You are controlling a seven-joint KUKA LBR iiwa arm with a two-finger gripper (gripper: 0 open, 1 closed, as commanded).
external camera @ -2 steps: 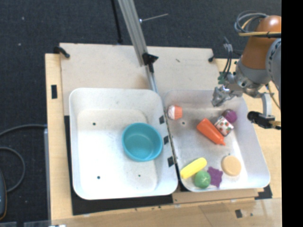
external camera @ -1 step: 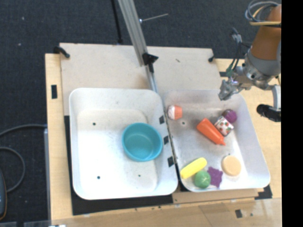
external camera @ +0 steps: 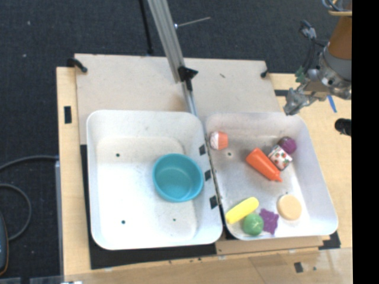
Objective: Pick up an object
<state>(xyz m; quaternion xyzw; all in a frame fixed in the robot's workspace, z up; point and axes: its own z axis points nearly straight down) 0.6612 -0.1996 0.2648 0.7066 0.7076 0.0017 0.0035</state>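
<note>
The pincer [external camera: 294, 104] hangs at the upper right of the camera view, just outside the far right corner of the right bin [external camera: 317, 182], below the arm's [external camera: 339, 46] orange band and grey wrist; how far it stands open I cannot tell, and nothing shows in its grip; every toy lies below and to the left of it, inside the right bin; nearest is a purple ball [external camera: 288, 144] by the bin's right wall, touching a red-and-white cube [external camera: 279, 157] just under it; an orange carrot [external camera: 262, 164] lies slantwise against the cube's left side; farther left, by the wall shared with the other bin, sits a small orange-and-white ball [external camera: 218, 139], well apart from the pincer; along the near edge of the bin lie a yellow piece [external camera: 241, 209], a green ball [external camera: 253, 224] just below it, a purple grape bunch [external camera: 270, 220] beside the green ball, and a pale tan disc [external camera: 289, 207] to the right of the grapes; the left bin [external camera: 112, 218] holds a blue bowl [external camera: 177, 177] standing upright near its right wall, far from the pincer; both bins rest side by side on the pale wooden desk [external camera: 70, 158]; a grey metal bar [external camera: 167, 37] slants down from the top to the gap between the bins.
</note>
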